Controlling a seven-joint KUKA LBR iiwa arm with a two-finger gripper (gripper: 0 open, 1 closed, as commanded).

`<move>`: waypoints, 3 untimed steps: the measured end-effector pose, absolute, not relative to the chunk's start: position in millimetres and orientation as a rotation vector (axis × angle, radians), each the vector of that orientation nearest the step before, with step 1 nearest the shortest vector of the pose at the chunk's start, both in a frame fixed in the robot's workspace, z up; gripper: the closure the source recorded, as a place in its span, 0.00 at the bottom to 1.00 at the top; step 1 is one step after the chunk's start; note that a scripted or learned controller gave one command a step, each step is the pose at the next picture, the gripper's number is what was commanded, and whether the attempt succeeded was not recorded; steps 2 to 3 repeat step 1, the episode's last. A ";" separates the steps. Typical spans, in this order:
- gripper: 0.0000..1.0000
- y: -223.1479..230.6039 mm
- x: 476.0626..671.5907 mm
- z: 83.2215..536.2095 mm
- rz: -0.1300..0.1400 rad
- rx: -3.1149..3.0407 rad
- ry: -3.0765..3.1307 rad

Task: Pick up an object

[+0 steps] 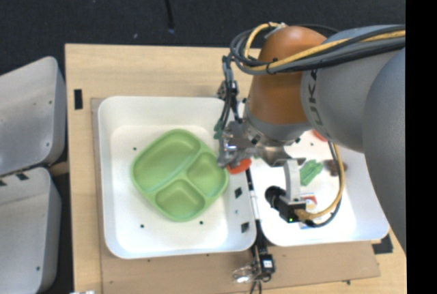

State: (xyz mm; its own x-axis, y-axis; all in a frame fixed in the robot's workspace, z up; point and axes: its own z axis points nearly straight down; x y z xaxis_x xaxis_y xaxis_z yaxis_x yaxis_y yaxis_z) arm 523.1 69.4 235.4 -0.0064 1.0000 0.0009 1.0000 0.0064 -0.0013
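A light green divided plate [179, 174] lies flat in the left bin [116, 231], its right rim close to the bin's right wall. My gripper [230, 153] hangs below the orange wrist band [287, 74], over the wall between the two bins and right at the plate's right edge. A small red-orange object [238, 165] shows just beneath the gripper, at the divider. Whether it touches the gripper I cannot tell. A small green object [311, 170] lies in the right bin [355, 228], partly hidden by the arm.
The big grey arm body [362, 101] covers much of the right bin. Yellow and black cables [328, 207] loop down over that bin, with a black fitting [276, 198] beside them. Wooden bench edge [82, 74] frames the bins.
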 end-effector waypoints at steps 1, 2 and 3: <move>0.00 67.2 524.0 235.7 -0.001 -2.219 -2.223; 0.00 67.2 524.0 235.7 -0.001 -2.219 -2.223; 0.00 67.2 524.0 235.7 -0.001 -2.219 -2.223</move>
